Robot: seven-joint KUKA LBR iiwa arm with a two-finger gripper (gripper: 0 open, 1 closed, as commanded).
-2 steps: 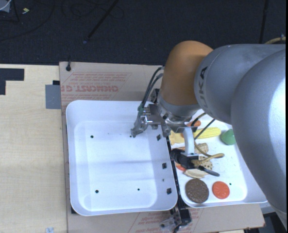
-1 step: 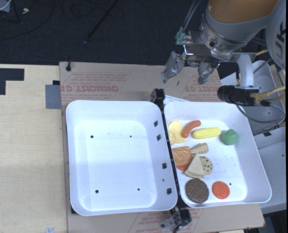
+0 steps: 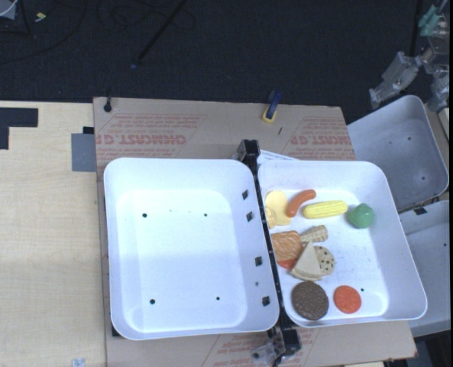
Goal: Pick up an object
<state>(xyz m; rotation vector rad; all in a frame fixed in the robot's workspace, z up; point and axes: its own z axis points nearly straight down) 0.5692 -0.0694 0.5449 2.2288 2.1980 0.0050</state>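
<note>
The right bin (image 3: 386, 281) holds several toy foods. A yellow piece (image 3: 276, 207), a red-orange sausage (image 3: 300, 201) and a corn cob (image 3: 325, 209) lie along its far side, with a green ball (image 3: 360, 215) to their right. An orange pastry (image 3: 287, 245), a tan cone (image 3: 314, 234) and a speckled wedge (image 3: 315, 262) crowd together against the bin's left wall. Near the front lie a brown cookie (image 3: 310, 300) and an orange-red disc (image 3: 347, 299). My gripper (image 3: 398, 73) hangs at the top right, beyond the bin's far corner and well apart from every item.
The left bin (image 3: 115, 243) adjoins the right one along a black hinge strip (image 3: 260, 235). Both rest on a cardboard sheet (image 3: 180, 132). A grey metal tray (image 3: 398, 155) sits past the right bin. A blue and yellow clamp (image 3: 271, 107) stands at the cardboard's far edge.
</note>
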